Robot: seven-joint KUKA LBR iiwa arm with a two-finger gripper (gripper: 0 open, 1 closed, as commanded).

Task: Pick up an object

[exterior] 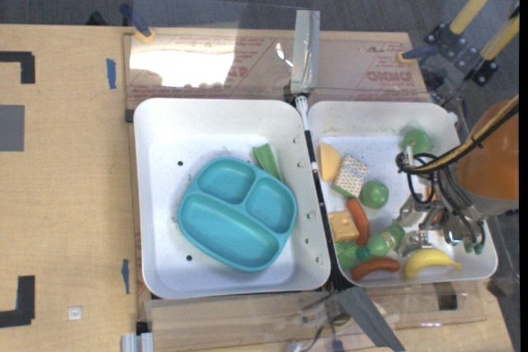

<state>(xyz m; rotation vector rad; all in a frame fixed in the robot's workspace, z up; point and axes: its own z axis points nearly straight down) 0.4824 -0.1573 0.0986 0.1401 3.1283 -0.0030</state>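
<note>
One banana point(431, 261), two sausages point(375, 266), one tray point(238, 213)

The grey arm point(495, 165) reaches in from the right, its claw point(421, 231) lowered, cables looping beside the wrist.

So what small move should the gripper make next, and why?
Probably a short descent straight down. The gripper hovers low in the right bin, just above the yellow banana near the front wall, with no toy seen between its fingers.
</note>
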